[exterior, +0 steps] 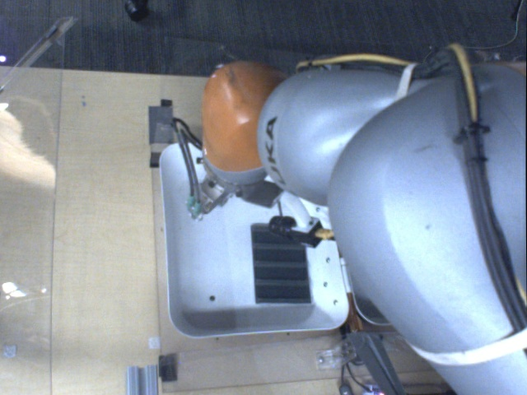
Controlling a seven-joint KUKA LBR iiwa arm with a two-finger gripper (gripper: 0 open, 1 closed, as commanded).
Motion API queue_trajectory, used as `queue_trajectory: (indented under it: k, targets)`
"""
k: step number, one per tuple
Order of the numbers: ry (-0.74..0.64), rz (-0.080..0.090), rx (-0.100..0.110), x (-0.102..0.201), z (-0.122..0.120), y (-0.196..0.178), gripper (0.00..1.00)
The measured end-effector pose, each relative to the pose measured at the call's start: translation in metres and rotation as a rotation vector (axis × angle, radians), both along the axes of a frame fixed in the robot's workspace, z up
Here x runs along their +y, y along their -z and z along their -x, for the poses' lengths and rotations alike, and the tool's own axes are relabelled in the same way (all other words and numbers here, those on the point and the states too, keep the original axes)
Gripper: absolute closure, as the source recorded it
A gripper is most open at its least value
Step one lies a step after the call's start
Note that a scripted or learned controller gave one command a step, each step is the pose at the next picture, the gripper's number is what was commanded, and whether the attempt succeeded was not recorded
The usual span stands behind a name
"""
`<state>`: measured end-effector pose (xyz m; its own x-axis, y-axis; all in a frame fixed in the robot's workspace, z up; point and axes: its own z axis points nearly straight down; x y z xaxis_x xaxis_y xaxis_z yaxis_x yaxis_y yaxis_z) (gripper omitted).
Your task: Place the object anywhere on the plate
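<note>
Grey arm over white bin, dark ridged block

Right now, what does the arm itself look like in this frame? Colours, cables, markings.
The arm is smooth, rounded and light grey, with a glossy orange band above the wrist. Black lettering runs on the grey shell beside the band, only partly readable. A yellow cable and dark cables run along the big links; thin black wires hang near the wrist.
</note>
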<state>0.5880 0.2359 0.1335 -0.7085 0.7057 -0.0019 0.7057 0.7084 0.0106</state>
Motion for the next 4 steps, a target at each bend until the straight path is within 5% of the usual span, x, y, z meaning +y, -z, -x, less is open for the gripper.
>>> queue_trajectory:
  k: [1, 2, 3, 4]
  targets:
    - [0.122, 0.002, 0.002, -0.014, 0.036, -0.132, 1.0]
    - [0.061, 0.004, 0.004, -0.013, 0.04, -0.133, 1.0]
    - [0.59, 0.001, 0.009, -0.021, 0.058, -0.041, 1.0]
    - [0.488, -0.009, -0.002, -0.005, 0.096, 0.041, 1.0]
